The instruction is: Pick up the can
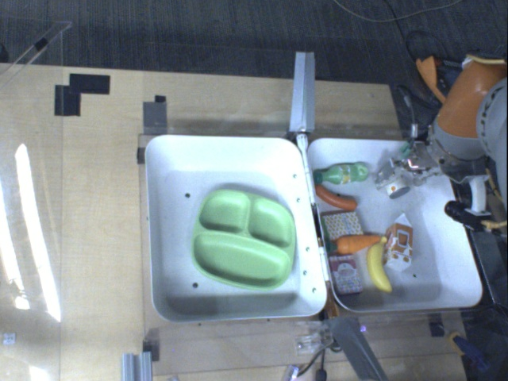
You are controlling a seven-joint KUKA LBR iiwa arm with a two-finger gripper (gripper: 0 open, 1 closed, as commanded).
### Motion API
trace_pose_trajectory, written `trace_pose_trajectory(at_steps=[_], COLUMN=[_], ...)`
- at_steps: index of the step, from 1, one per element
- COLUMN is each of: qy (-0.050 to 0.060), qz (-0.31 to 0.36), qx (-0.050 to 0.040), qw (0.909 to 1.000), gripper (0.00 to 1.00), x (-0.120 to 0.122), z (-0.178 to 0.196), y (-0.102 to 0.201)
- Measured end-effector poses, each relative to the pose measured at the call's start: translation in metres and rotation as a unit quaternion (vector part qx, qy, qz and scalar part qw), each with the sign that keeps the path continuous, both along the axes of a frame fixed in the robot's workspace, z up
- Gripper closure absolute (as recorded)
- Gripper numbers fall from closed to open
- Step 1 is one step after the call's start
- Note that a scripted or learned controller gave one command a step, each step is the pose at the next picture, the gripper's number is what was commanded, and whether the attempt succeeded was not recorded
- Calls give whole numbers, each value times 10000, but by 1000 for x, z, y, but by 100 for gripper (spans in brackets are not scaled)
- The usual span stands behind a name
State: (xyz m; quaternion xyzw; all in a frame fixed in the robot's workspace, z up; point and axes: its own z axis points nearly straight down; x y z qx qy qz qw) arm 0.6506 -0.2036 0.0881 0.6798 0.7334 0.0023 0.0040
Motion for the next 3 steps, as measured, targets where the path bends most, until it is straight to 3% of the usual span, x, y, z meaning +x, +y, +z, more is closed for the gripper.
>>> trace_pose_trajectory(at_steps=[1, 2, 3], qy=[-5, 0, -45], qz=[512, 969, 991], qx=[-11, -8, -24], qw=[9987, 9953, 9951], gripper=[0, 0, 100], x=[12, 15, 18], z=[81, 0, 14], y=[-1, 30, 31])
